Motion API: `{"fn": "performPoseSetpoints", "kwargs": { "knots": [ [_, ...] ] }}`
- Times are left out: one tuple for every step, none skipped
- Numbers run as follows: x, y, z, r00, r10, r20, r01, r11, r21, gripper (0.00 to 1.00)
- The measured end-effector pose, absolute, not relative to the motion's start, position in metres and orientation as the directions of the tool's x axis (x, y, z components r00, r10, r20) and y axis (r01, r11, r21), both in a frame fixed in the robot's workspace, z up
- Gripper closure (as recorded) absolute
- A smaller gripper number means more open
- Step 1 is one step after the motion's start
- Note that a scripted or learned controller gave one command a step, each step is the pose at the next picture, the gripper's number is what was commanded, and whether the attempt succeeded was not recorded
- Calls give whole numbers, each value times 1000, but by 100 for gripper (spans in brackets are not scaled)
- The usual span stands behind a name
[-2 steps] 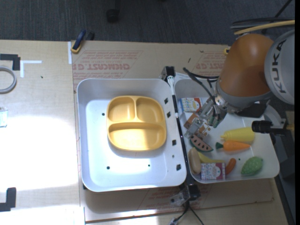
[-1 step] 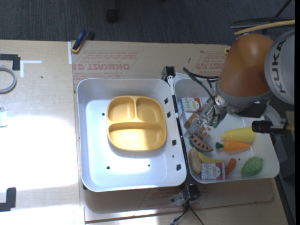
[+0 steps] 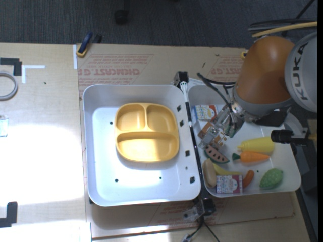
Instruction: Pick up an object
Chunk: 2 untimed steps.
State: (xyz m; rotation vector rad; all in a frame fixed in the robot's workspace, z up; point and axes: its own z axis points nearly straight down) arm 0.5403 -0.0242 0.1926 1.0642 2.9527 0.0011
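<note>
1. The surface [image 3: 40, 150] is spreading pale and sunlit to the left, carrying two white bins side by side on a sheet of brown cardboard [image 3: 126, 67]
2. The grey arm [image 3: 282, 79] with its orange band is reaching in from the right, leaning over the right bin
3. The left bin [image 3: 101, 185] is holding a yellow divided plate [image 3: 147, 132], lying flat near the middle
4. The right bin [image 3: 290, 178] is holding a scatter of toy foods, packed close together
5. The hand [image 3: 218, 131] is hanging low over the left part of the right bin, just beside a small printed box [image 3: 204, 112] and just above a watermelon slice [image 3: 217, 154]; whether it is released or clenched I cannot tell, and nothing is visibly caught in it
6. A corn cob [image 3: 257, 144] is lying just above a carrot [image 3: 252, 157], both right of the hand
7. A green leafy piece [image 3: 271, 179] is sitting near the bin's lower right corner
8. A pink carton [image 3: 228, 184] is lying at the lower edge, with a red sausage [image 3: 248, 178] just beside it
</note>
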Motion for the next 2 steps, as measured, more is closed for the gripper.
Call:
{"fn": "performPoseSetpoints", "kwargs": {
  "knots": [
    [540, -24, 193, -770, 638, -3, 638, 770, 2, 0],
    [540, -24, 193, -770, 638, -3, 638, 770, 2, 0]
  ]
}}
